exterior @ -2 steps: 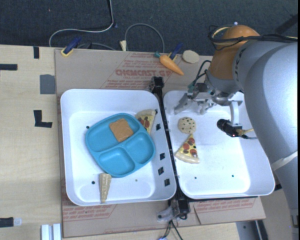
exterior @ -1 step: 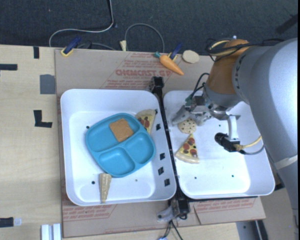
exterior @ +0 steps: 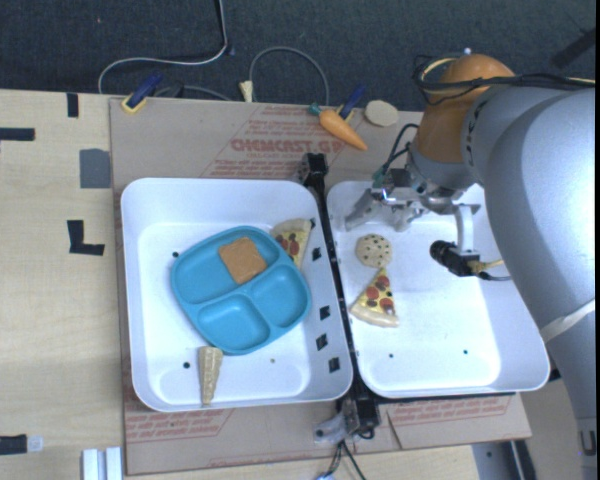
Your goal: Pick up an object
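A grey arm reaches in from the right over the right bin (exterior: 500,363), its gripper (exterior: 385,208) low near the bin's back-left corner. The metal fingers (exterior: 365,211) look spread apart with nothing between them, though the slant of the view leaves the exact gap hard to judge.

Just in front of the gripper lies a cookie (exterior: 373,249), flat on the bin floor and apart from the fingers. A pizza slice (exterior: 377,299) lies a little nearer the camera, close to the cookie but not touching it. Either one could serve as the object to pick up; the cookie is the closer.

In the left bin (exterior: 145,298) a blue tray (exterior: 242,293) carries a square cracker (exterior: 244,259) in one compartment. A second pizza slice (exterior: 293,237) rests by the tray's far right edge, and a cone (exterior: 209,373) lies near the front wall. A carrot (exterior: 340,128) sits on the cardboard behind the bins.

The step in hand appears to be the approach: no object is gripped or lifted yet. The next move likely calls for centring the open fingers over the cookie, descending to the floor and closing on its thin edge, a grasp that could easily slip.
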{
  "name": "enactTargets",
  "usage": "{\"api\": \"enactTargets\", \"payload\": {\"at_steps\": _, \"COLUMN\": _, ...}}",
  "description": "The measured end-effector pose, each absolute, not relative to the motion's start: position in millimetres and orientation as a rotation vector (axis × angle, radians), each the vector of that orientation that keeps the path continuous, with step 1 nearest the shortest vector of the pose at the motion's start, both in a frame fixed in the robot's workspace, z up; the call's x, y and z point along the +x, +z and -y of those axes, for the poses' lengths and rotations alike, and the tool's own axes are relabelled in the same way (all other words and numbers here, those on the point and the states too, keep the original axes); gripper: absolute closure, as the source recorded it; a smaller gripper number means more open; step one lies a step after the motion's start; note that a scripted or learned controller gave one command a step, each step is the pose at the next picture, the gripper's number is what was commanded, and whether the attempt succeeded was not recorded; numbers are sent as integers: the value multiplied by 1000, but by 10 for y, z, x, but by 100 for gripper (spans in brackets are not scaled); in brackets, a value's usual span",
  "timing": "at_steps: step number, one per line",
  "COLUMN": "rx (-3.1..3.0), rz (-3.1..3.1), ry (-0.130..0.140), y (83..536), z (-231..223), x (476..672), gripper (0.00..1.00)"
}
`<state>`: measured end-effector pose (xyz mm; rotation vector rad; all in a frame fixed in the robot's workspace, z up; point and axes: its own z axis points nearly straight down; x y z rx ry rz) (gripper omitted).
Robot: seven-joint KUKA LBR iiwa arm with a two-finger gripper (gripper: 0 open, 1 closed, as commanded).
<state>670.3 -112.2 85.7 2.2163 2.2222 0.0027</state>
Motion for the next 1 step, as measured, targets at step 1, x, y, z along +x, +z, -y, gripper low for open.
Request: {"api": "enactTargets", "payload": {"at_steps": 1, "rx": 2217, "rz": -2218, "ry": 3, "y": 868, "z": 1068, "x": 6300, "gripper": 0}}
